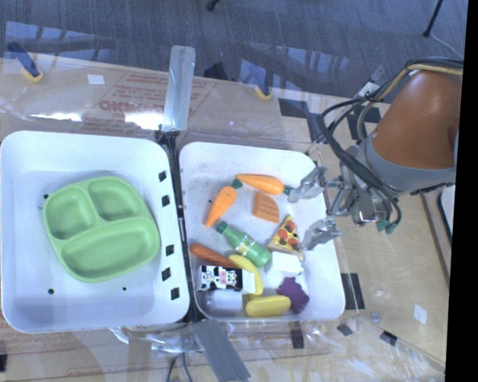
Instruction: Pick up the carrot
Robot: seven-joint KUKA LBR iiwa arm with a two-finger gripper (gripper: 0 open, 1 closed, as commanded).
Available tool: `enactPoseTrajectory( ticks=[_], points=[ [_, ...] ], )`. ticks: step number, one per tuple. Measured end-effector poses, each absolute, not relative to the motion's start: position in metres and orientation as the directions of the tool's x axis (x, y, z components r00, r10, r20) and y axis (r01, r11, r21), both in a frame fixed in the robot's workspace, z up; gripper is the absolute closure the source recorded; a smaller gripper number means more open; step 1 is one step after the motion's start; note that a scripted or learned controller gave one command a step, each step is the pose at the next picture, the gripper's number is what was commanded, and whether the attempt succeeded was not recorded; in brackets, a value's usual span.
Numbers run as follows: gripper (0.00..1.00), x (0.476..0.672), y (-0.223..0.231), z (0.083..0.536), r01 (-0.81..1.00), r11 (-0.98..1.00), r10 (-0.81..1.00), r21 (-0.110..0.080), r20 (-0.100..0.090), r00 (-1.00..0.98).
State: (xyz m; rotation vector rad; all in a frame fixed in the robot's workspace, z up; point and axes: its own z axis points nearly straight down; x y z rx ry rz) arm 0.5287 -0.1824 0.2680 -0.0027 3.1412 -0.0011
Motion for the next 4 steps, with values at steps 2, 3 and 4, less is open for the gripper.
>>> enactPoseTrajectory(
  ticks=[2, 3, 4],
  points=[
    [0.0, 0.631, -0.189, 0.089, 0.08, 0.997, 0.08, 0.002, 0.004, -0.997],
    [1.0, 0.635, -0.188, 0.104, 0.071, 0.998, 0.071, -0.001, -0.006, -0.997],
    [1.0, 0.588, -0.125, 0.092, 0.221, 0.975, 0.221, 0.002, 0.002, -0.975]
  ],
)
